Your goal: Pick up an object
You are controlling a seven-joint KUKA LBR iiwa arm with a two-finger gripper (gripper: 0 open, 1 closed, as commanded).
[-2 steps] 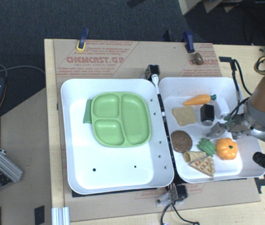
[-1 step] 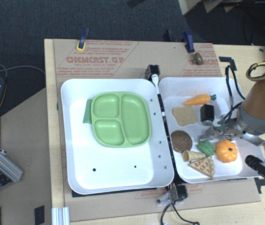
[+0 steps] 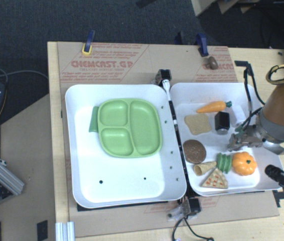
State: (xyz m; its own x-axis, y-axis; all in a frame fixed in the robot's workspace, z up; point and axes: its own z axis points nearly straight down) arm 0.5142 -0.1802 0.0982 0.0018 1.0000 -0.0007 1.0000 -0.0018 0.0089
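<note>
The right bin holds several toy foods: a carrot, a tan bread slice, a black cylinder, a brown round cookie, a green ribbed piece, an orange fruit, a pizza slice and a small beige piece. My gripper hangs low over the right bin's right side, just above the orange fruit and right of the black cylinder. I see nothing clearly held in it.
The left bin holds a green divided plate. A ridge between the bins runs front to back. The arm's grey and orange body covers the right bin's right wall. Clamps sit at the board's far edge.
</note>
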